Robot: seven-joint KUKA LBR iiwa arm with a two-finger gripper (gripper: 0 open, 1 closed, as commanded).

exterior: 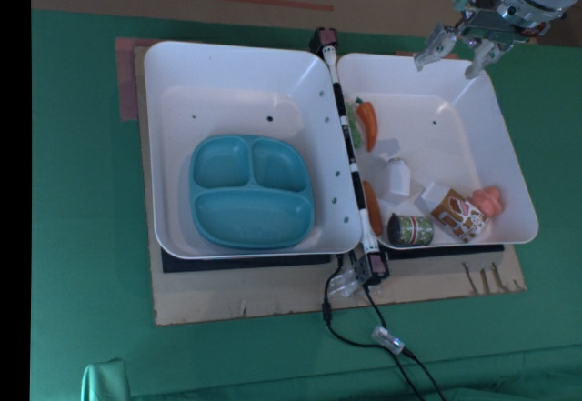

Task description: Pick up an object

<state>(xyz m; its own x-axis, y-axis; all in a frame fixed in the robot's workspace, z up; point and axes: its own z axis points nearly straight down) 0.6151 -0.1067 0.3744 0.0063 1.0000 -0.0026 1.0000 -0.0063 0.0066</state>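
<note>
Your gripper (459,55): fingers spread, nothing between them, poised above the far rim of the right bin (509,149). Right bin contents, for your picking: carrot (367,125) against the divider side; small white carton (396,175) mid-bin; dark can (410,229) on its side at the near wall; printed carton (459,214) beside it; orange-pink piece (488,200) at the corner. Left bin (173,99): one teal divided plate (251,191).

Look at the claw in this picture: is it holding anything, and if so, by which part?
Nothing is held. The claw hangs open above the far edge of the right bin, with no item between its fingers.
</note>
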